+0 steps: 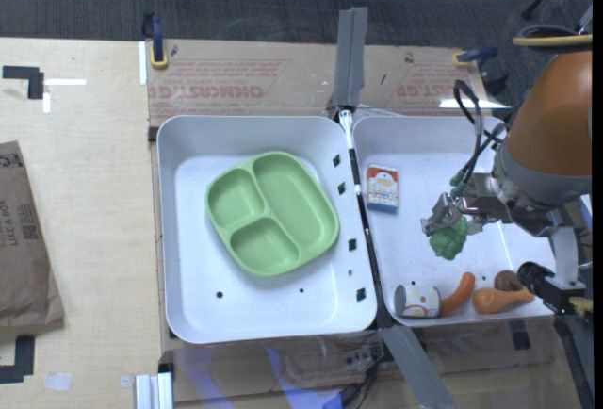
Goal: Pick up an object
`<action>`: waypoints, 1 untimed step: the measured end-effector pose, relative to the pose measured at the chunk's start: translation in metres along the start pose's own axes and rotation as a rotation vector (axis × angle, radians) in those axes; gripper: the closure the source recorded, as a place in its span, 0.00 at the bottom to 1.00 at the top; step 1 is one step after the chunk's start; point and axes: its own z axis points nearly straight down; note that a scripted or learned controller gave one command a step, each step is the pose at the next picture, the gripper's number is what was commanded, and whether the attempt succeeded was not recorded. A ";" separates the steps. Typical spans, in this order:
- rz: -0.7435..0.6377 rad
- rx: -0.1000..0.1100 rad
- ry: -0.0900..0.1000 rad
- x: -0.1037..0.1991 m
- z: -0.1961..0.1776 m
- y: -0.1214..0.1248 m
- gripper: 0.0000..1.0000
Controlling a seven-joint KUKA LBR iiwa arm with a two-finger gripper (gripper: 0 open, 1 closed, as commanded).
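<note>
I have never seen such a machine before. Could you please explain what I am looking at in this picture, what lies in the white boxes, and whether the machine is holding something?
One camera looks down at a slant on a bench. The grey and orange shape at the right is a robot arm; its gripper is its two-finger hand. The left bin holds a green divided plate. The right bin holds a small card box, a green leafy toy, a small cup, an orange carrot-like toy and an orange and brown toy. The gripper is right at the leafy toy; a real hold cannot be confirmed.
</note>
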 end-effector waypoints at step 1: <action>-0.113 0.002 0.001 0.029 0.022 -0.001 1.00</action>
